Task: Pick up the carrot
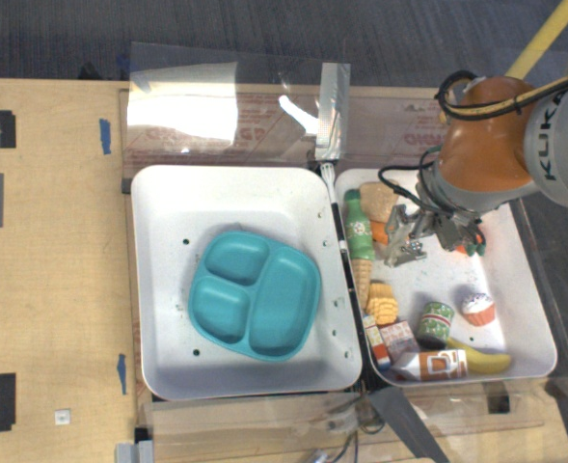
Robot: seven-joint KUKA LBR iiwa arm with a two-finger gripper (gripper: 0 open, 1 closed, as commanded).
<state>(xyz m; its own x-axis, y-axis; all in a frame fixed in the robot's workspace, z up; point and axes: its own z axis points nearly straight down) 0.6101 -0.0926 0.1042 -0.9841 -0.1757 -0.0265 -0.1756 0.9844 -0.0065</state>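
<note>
Two bins | left bin: teal tray; right bin: carrot, toy food | fingers: cannot tell

A robot lab bench: plywood top marked with black and blue tape, far left of the gripper, two white bins below it, toy food just beneath

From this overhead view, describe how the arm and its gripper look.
The arm is grey with black KUKA lettering, and a rounded orange band sits above the wrist. Black cables loop over and beside the orange section. The gripper is bare grey metal, angular, with small dark parts and thin metal fingers.
</note>
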